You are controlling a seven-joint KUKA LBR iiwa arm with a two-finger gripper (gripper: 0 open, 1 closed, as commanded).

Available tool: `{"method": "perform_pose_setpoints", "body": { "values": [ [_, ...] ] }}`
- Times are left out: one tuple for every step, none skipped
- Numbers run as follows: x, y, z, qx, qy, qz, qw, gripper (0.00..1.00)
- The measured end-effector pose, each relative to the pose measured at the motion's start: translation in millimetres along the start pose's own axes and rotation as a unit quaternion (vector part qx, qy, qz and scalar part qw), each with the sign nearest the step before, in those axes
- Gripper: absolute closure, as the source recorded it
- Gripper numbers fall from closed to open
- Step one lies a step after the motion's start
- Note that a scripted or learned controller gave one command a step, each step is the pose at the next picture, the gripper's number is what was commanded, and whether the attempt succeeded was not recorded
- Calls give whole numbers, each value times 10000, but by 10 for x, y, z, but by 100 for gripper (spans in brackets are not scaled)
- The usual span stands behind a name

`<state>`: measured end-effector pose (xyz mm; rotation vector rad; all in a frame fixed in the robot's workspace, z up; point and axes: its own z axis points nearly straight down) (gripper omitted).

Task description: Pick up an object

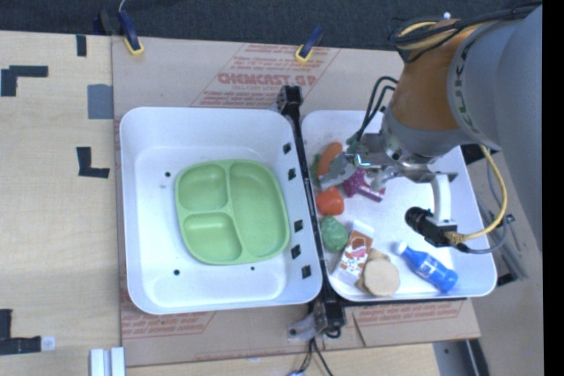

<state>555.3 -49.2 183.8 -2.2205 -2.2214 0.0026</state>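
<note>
A: Where is the end effector (366, 170)?

B: It is low in the right bin (471, 273), over a purple thing (359, 186). I cannot tell if it is released or clenched, or if it touches the purple thing.

A: What lies around it?

B: Just beside it are an orange carrot (328, 157) and a red tomato (330, 202). Below them lie a green vegetable (335, 233), a small carton (354, 258), a round cookie (382, 277) and a blue bottle (429, 267). The left bin (145, 145) holds a green plate (233, 211) with three parts.

A: What is hidden?

B: The arm (441, 92) covers the upper part of the right bin.
</note>
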Motion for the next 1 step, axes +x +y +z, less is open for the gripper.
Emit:
{"method": "perform_pose_setpoints", "body": {
  "values": [
    [0,0,0,0,0,0,10000,0]
  ]
}}
